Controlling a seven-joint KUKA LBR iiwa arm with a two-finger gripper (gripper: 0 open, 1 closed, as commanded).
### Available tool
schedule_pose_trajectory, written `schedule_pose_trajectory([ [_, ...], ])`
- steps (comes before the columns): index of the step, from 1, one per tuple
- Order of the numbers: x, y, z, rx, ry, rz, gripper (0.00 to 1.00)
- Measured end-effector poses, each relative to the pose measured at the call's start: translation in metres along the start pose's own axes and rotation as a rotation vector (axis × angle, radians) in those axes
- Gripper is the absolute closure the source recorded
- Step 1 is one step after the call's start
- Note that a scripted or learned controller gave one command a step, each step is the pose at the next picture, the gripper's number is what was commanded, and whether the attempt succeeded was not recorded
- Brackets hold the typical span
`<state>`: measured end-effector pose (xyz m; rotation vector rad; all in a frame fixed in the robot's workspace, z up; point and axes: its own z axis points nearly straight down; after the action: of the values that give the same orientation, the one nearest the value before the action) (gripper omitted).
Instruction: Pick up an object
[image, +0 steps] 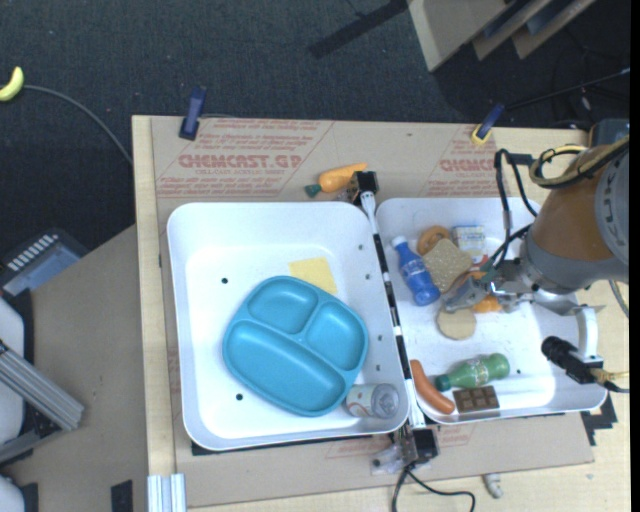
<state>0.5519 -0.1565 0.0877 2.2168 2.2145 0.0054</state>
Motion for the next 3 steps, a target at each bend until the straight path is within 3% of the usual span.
schedule_pose_trajectory([
  [1, -0.051, 0.082, 0.003, 0.007, 0.002, -0.002, 0.0],
  [2, -0.022, 0.024, 0.004, 0.009, 0.004, -0.002, 0.0],
  [3, -0.022, 0.025, -0.007, 0.007, 0.002, -0.002, 1.0],
])
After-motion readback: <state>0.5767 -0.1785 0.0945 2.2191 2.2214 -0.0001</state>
